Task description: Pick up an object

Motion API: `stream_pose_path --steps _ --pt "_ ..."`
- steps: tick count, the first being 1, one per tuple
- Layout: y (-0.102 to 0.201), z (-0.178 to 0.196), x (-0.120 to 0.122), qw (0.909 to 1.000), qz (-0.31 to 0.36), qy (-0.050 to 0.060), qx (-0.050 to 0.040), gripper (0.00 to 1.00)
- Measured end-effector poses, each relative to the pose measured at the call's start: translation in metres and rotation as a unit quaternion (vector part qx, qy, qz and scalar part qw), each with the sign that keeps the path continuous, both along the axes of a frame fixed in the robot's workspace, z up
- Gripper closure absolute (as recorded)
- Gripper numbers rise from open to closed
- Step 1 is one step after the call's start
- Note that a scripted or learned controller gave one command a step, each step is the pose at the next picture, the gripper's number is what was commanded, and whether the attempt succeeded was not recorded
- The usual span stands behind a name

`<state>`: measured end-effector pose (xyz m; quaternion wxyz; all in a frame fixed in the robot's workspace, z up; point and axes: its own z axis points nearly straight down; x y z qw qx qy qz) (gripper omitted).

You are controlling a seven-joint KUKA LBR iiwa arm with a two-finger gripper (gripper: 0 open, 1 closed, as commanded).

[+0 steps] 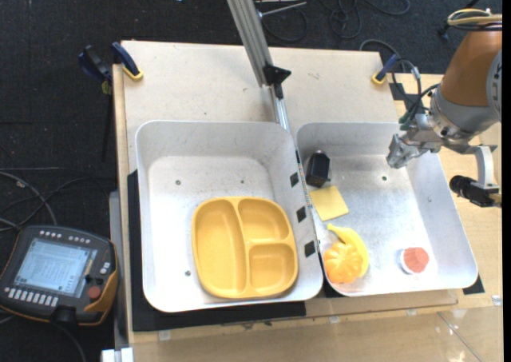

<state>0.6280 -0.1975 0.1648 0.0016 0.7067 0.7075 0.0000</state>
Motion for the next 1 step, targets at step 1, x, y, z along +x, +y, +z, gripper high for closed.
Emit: stream_pose_path --steps 1 --pt "0.0072 0.053 -0.0061 1.0 0.001 -0.002 0.0003 1.0"
